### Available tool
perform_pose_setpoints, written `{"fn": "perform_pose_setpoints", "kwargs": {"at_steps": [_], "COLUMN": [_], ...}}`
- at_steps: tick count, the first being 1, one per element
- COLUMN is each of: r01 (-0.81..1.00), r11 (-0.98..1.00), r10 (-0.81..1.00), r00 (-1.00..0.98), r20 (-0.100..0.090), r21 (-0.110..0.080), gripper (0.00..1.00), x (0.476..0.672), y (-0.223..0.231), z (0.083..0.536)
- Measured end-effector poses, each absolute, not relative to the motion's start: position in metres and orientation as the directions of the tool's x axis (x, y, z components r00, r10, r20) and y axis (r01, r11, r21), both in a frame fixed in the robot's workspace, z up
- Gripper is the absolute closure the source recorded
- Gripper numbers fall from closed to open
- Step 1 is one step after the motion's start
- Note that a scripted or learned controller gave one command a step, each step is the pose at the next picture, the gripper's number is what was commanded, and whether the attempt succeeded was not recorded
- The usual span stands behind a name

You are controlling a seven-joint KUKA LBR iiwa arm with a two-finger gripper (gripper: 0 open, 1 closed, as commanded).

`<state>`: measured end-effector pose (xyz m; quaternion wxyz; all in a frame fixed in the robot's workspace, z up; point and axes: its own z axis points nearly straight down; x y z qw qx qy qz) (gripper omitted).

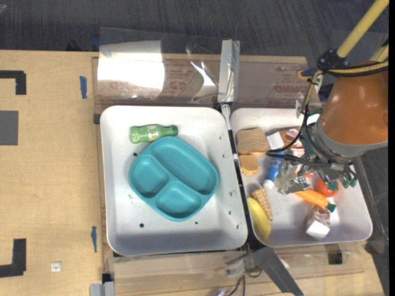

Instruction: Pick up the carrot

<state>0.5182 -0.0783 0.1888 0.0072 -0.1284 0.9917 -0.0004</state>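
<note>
The carrot is a small orange piece lying in the right bin, towards its right side. My gripper hangs low over that bin beneath the arm's orange band. It sits just up and to the left of the carrot, among cables and clutter. I cannot make out whether it touches the carrot.
Around the carrot are a red and green item, a white carton, a banana, a corn piece, a blue bottle and bread slices. The left bin holds a teal divided plate and a green bottle.
</note>
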Motion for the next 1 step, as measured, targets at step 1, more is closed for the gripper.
{"fn": "perform_pose_setpoints", "kwargs": {"at_steps": [1], "r01": [-0.233], "r11": [0.972], "r10": [-0.233], "r00": [-0.972], "r20": [-0.006], "r21": [-0.005], "gripper": [1.0], "x": [0.5022], "y": [-0.1859], "z": [0.1916]}}
